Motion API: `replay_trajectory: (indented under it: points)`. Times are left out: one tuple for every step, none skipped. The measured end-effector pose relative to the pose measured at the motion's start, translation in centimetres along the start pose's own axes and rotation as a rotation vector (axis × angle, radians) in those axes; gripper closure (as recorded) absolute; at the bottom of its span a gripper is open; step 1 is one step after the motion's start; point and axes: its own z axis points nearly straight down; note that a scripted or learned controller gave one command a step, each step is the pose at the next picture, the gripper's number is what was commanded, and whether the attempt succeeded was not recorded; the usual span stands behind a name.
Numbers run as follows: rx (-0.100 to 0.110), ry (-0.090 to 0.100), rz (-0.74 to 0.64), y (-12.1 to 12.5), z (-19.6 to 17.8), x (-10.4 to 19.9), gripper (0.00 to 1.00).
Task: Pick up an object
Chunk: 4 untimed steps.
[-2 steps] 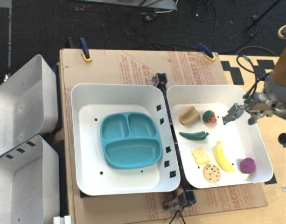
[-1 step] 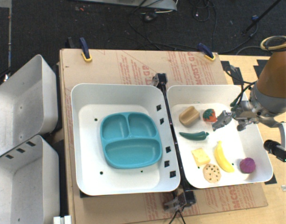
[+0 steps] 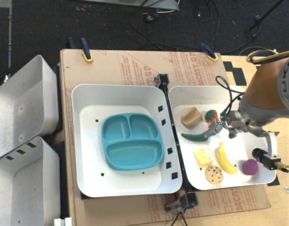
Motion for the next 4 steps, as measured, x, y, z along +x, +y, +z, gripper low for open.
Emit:
replay_trajectory:
  points:
    - [-0.002,-0.001,0.002,0.0,5.2,0.1,0.00]
    - [-0.008,-0.003,0.004,0.1,4.0,0.0,1.00]
    - [-0.012,-0.004,-0.003,0.1,-0.5,0.7,1.00]
    - [-0.013,-0.005,-0.004,-0.1,-5.0,1.4,1.00]
